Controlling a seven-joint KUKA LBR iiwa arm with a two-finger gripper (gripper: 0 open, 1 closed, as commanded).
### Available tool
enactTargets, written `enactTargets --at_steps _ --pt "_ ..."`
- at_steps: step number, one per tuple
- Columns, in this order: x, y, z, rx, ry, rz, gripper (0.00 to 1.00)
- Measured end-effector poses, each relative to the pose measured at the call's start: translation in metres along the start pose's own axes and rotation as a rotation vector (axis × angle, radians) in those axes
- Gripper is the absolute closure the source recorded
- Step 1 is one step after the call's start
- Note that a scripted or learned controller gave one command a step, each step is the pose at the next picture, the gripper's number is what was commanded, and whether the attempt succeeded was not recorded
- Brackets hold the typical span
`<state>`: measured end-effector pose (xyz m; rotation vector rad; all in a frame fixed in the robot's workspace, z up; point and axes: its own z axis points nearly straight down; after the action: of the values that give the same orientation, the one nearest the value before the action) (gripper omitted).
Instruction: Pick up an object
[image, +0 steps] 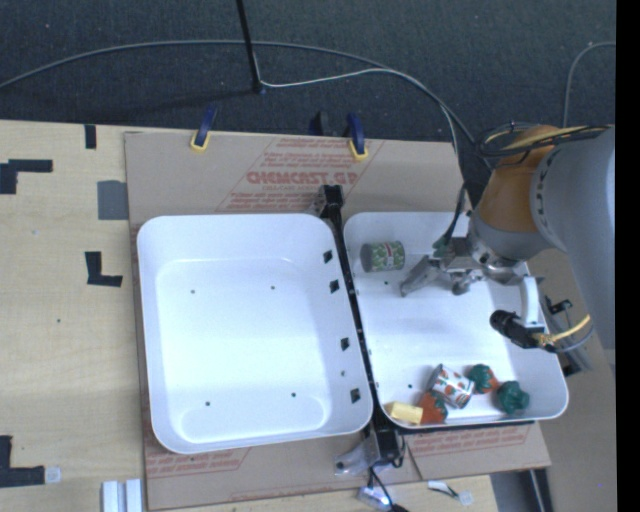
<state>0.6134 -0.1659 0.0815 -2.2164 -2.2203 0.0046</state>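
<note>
Tool (412, 282) hovering, fingers spread, in right bin (400, 330) just beside green can (383, 256); best centred over can before closing.

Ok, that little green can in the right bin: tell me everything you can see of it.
The green can is a small cylinder lying on its side at the far left corner of the right bin, close to the divider. Its wrap looks green with pale markings too blurred to read, and one lighter end faces left. It rests on the bin floor, apart from the gripper to its right. Nothing else touches it.
</note>
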Motion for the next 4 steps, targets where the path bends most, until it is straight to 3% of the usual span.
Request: enactTargets --at_steps 1,2,3,4 --pt "0.052 -0.013 -0.018 -0.006 0.0 -0.002 0.0" --pt "0.061 0.044 -0.002 -0.005 -0.001 0.0 0.0" --pt "0.042 0.029 -0.004 -0.006 -0.002 0.002 0.0" --pt "0.043 0.029 -0.014 -0.007 -0.002 0.001 1.0"
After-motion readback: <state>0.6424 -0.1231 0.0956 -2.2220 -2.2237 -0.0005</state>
